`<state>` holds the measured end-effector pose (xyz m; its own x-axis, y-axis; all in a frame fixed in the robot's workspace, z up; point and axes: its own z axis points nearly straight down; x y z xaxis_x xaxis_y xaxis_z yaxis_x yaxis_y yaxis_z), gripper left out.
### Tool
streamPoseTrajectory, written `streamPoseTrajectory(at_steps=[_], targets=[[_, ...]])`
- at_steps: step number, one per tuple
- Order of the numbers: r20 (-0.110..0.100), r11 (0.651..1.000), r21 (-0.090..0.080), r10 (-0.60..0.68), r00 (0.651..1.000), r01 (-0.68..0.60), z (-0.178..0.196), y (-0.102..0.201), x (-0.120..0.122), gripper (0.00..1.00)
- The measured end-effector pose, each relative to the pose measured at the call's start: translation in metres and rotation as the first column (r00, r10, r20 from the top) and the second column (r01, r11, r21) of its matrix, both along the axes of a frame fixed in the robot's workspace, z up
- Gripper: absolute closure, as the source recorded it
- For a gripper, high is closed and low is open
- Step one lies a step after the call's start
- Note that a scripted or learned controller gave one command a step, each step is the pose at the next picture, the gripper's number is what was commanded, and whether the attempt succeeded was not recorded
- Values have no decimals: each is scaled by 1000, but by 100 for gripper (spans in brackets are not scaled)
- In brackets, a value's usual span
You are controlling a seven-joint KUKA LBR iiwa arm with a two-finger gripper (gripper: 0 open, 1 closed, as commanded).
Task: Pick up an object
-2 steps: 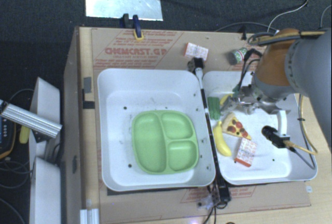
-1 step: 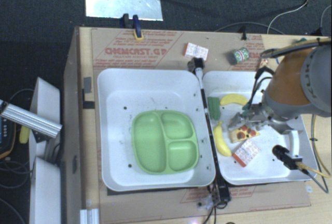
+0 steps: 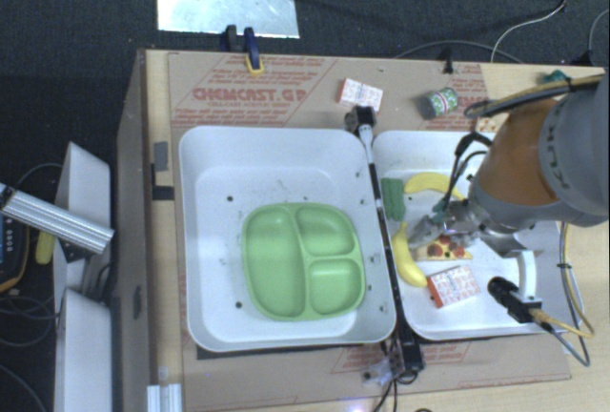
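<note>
the gripper [image 3: 434,231] sits low in the right bin [image 3: 419,324], at the right centre of the frame, under the grey arm [image 3: 562,153] with its orange band [image 3: 515,157]. its metal fingers spread a little at the tips, but whether they are apart or closed on anything cannot be told; the wrist covers much of them. nothing shows plainly between them.

just below the tips lies a small red and orange object [image 3: 446,251], touching or nearly touching the claw. a yellow banana [image 3: 408,259] curves down the left side of that bin, just left of the fingers. a second yellow piece [image 3: 427,183] lies above the claw, partly behind cables. a green block [image 3: 393,198] stands by the bin's left wall. a small white and red box [image 3: 453,286] lies below the claw, near the frame's lower right.

the left bin [image 3: 205,162], in the middle of the frame, holds a green divided plate [image 3: 303,260]. a green can [image 3: 441,101] lies on the bench in the upper right.
</note>
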<state>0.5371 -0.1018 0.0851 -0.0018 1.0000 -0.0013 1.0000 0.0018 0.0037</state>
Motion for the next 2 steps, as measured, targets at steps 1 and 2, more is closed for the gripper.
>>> streamPoseTrajectory(at_steps=[1,2], targets=[[2,1000,1,1,1000,-1,11,0,1,100],[0,1000,2,2,1000,-2,100,60,27,100]])
